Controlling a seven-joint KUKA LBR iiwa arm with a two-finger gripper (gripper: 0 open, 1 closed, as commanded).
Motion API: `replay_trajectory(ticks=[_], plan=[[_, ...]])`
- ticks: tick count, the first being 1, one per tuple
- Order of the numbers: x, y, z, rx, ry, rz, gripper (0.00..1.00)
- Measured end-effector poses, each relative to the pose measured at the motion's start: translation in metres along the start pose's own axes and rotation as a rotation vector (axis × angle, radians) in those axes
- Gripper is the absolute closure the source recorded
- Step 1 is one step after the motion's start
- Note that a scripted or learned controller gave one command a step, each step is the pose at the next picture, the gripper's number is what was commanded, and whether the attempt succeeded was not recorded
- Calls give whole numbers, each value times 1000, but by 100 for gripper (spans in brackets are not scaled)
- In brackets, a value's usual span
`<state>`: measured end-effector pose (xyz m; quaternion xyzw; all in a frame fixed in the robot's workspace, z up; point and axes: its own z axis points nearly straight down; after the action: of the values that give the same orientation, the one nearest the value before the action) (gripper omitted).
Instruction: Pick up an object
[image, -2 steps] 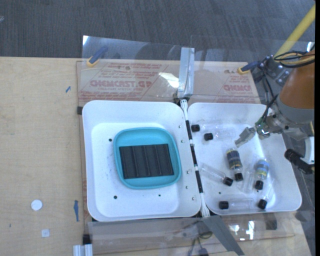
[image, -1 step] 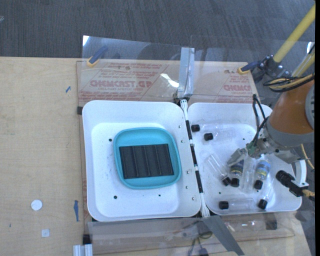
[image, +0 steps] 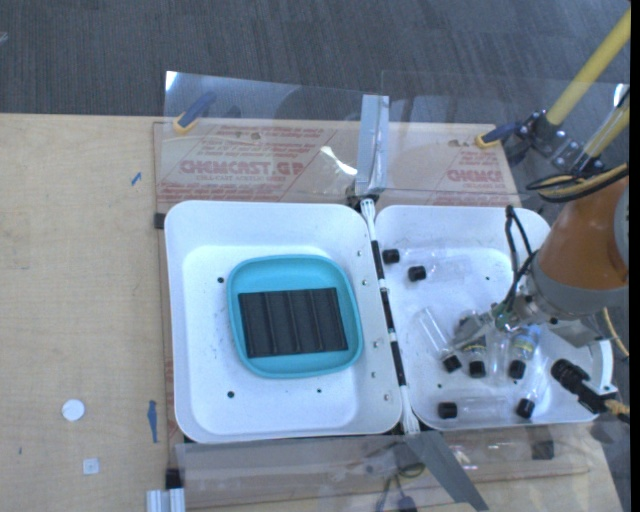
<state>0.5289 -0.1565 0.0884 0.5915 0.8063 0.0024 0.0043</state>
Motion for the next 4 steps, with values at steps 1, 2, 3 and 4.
replay_trajectory(ticks=[1, 2, 3, 4], plan=[[34, 56, 0, -1, 1, -15, 0], [15, 8, -26, 9, 5, -89, 0], [22, 17, 0, 5, 2, -139, 0], [22, 19, -11, -1, 0, -137, 100]])
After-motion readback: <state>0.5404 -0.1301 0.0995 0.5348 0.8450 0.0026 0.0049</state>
